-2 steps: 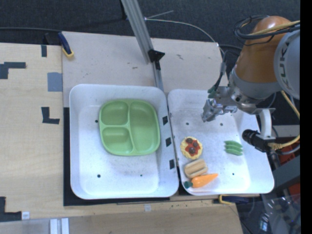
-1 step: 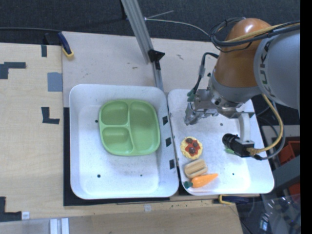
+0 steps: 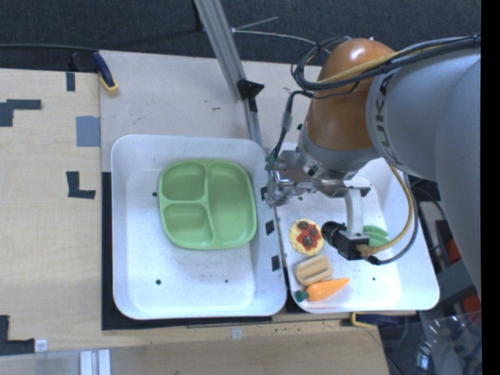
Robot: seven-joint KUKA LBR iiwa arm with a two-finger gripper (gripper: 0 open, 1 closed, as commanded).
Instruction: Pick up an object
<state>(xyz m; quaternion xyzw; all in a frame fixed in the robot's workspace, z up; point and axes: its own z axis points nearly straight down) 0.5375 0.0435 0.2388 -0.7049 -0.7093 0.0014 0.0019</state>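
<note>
Right white bin (image 3: pixel 414 287), half hidden behind arm; pincer (image 3: pixel 275 187) state impossible to tell.

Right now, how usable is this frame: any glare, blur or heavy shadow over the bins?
Camera view: lighting is even and soft; the white left bin is bright but not blown out. The green divided plastic plate and the orange toy carrot read sharp. The grey arm's orange band carries a small highlight, and the arm hides much of the white right bin.

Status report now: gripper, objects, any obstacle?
Gripper low at right bin's left wall. Tart, bread, carrot untouched. Green tray in left bin.
</note>
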